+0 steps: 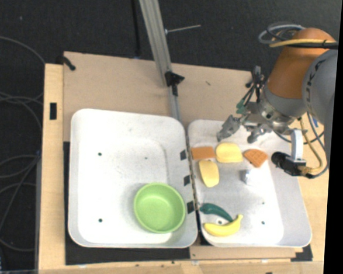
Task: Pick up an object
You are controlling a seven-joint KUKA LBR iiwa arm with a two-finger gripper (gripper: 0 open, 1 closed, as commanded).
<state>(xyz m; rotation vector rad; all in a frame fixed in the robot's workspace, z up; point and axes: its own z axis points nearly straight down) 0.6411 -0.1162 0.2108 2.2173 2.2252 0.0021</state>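
The right bin (283,220) holds a yellow block (229,153), a pale yellow oval piece (209,173), an orange-brown slab (202,152), an orange wedge (255,157), a small grey piece (245,177), a banana (222,226) and a dark green item (214,210). My gripper (241,131) hangs over the far edge of this bin, just above the yellow block and the orange wedge. Its fingers (227,129) are spread apart with nothing between them.
The left bin (101,134) has a light green bowl (159,207) near its front right corner. A slanted metal pole (157,42) rises behind the bins. A black fitting (287,163) with cables sits at the right bin's right edge.
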